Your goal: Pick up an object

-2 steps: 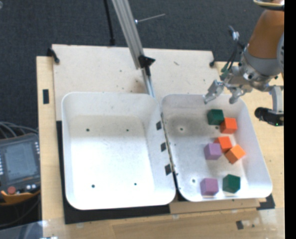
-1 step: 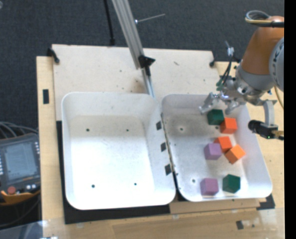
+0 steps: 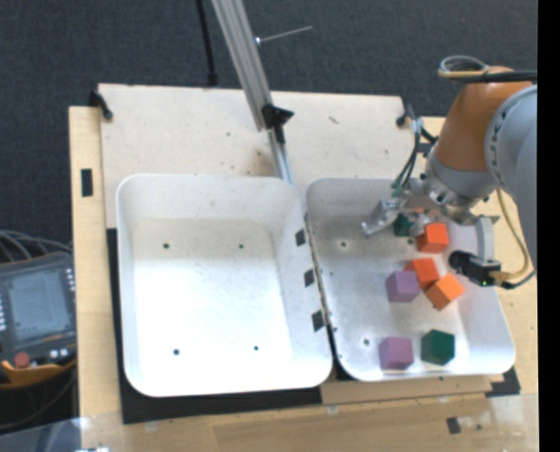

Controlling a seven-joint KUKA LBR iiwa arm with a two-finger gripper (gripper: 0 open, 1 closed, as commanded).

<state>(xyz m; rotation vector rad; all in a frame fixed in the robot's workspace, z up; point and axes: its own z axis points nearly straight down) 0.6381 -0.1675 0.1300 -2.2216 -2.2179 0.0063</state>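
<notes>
**Jaws unreadable; gripper low in rt bin, upper part**

Jaws: cannot tell whether released or clenched — wrist body hides them from above. Gripper (image 3: 407, 217) sits inside the right bin (image 3: 355, 281), near its far wall, w/ a grey metal piece sticking out toward the left bin (image 3: 214, 281). Arm (image 3: 482, 139) enters from the view's right, orange band visible above wrist.

Landmark = gripper. Block count in rt bin, 7 total:
- orange cubes ×3: one (image 3: 435, 236) just beside gripper on its right; one (image 3: 424, 271) below it; one (image 3: 444, 292) further below, toward rt rim, touching or nearly touching the second.
- purple cubes ×2: one (image 3: 402, 285) below gripper, next to the middle orange; one (image 3: 395, 352) well below, near the front rim.
- green ×2: dark green block (image 3: 438, 347) well below gripper, beside the lower purple; a dark green bit (image 3: 404, 224) right at the gripper, mostly hidden, shape unclear.

No block visibly between fingers.

Off bench, far left of gripper: pendant (image 3: 30, 309) w/ grey screen.
</notes>
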